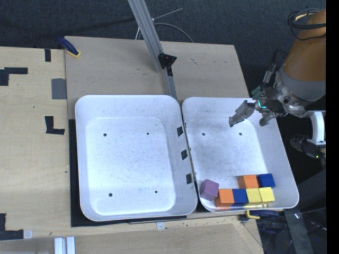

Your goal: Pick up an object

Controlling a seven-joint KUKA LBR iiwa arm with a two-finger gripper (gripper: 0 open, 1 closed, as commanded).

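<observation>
Several small blocks lie along the near edge of the right bin (pixel 222 147): a purple block (pixel 210 188), two orange blocks (pixel 226 196) (pixel 247 182), two blue blocks (pixel 240 196) (pixel 265 180) and two yellow blocks (pixel 253 195) (pixel 267 194). My gripper (pixel 248 121) hangs over the far right part of that bin, well behind the blocks. It is open, with nothing between its fingers (pixel 236 117). The grey wrist and orange band rise to the upper right.
The left bin (pixel 127 100) sits beside the right one, their rims meeting in the middle. A slanted metal pole (pixel 144 20) with a black clamp (pixel 167 61) crosses behind the bins. A small blue and yellow item (pixel 69 46) lies at the far left.
</observation>
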